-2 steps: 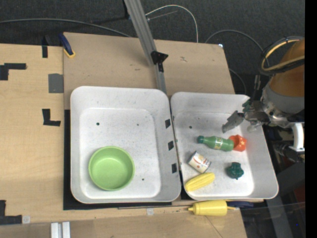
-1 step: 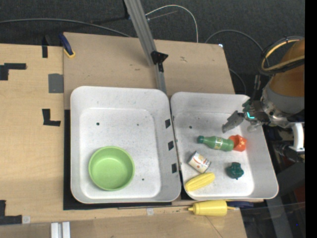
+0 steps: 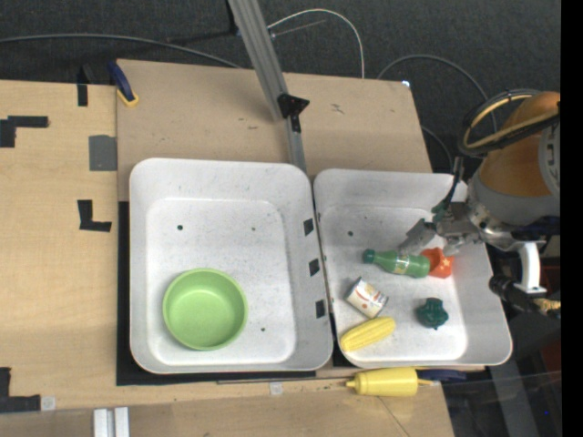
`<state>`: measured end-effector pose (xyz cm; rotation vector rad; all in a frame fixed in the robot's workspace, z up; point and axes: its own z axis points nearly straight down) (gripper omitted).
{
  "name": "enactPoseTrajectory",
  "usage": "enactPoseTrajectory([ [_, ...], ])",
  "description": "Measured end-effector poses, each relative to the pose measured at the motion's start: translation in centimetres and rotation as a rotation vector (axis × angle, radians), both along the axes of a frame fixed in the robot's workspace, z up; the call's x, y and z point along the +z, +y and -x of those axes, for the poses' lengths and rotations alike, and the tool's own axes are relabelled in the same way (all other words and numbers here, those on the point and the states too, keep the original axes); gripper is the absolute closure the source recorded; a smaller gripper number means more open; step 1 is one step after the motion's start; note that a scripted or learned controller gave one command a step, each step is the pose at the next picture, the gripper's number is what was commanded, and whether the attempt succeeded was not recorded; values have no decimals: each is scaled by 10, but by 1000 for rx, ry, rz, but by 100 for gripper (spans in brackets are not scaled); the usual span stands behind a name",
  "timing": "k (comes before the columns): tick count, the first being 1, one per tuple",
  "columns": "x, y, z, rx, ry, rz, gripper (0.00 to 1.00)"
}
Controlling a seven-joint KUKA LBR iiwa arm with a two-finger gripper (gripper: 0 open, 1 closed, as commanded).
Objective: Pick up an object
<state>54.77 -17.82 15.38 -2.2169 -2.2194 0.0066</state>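
Observation:
The right bin [image 3: 474, 344] holds a green bottle [image 3: 398, 262] lying on its side, with a small orange object [image 3: 440, 265] at its right end. A white can [image 3: 367, 297], a yellow corn cob [image 3: 367, 333] and a dark green object [image 3: 432, 313] lie nearer the front. My gripper [image 3: 426, 237] hangs over the right bin's right half, just above and right of the green bottle and close to the orange object. The grey and orange arm [image 3: 515, 167] reaches in from the right. Nothing is visibly lifted.
A light green bowl [image 3: 205, 309] sits in the front left of the left bin [image 3: 146, 189]. A yellow bottle [image 3: 387, 382] lies on the bench in front of the right bin. A grey pole [image 3: 260, 44] slants in from the back toward the bins' divide.

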Motion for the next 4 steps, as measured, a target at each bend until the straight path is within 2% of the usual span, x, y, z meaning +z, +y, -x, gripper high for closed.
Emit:
enactPoseTrajectory([
  [1,-48,1,3,1,-6,0,0],
  [2,-64,1,2,1,-8,2,0],
  [3,-54,1,2,2,-7,1,100],
  [4,9,-1,3,0,-10,2,100],
])
